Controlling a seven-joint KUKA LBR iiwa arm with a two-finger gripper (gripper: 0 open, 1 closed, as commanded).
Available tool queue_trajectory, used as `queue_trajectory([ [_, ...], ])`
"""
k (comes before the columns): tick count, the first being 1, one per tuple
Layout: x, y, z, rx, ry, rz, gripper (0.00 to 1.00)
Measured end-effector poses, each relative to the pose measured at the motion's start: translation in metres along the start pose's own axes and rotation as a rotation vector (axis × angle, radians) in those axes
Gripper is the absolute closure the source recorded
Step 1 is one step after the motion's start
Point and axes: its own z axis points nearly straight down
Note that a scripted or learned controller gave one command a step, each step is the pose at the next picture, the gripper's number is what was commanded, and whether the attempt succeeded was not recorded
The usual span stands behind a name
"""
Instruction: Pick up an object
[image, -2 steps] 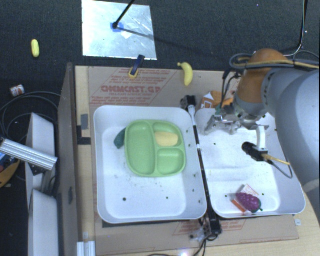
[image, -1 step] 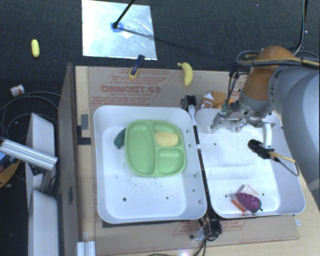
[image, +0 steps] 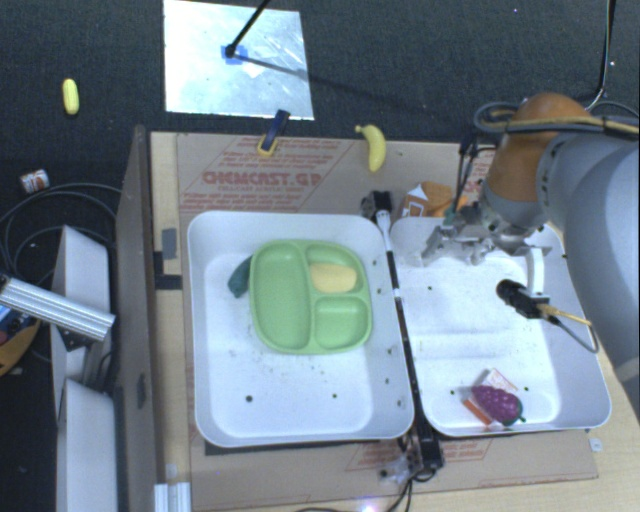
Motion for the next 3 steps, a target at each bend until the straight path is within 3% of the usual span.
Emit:
queue_trajectory([
  [3,0.0078,0.0,0.0002,0.0,0.0,-0.003,0.0],
])
